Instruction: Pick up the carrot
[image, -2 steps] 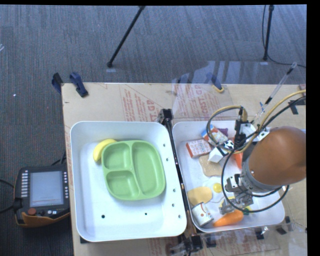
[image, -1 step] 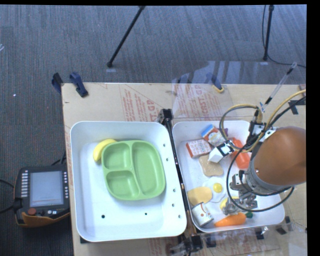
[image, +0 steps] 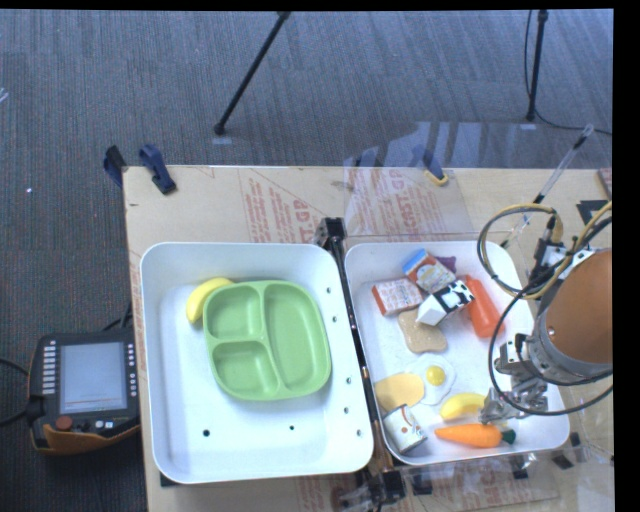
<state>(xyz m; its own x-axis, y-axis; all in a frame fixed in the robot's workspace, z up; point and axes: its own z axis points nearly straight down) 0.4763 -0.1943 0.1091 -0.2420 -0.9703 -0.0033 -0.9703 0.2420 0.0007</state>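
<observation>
So the carrot (image: 468, 435) is a small orange toy with a green stub at its right end, lying flat along the front wall of the right bin (image: 540, 445), just under a yellow lemon-ish piece (image: 463, 405). The gripper (image: 507, 400) sits right above its green tip; can't tell if it's open or closed.

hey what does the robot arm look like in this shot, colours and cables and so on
The arm comes in from the right: a rounded orange band above a grey metallic wrist. Black and yellow cables loop around it. The gripper below is dark grey metal with small mechanical parts.
</observation>
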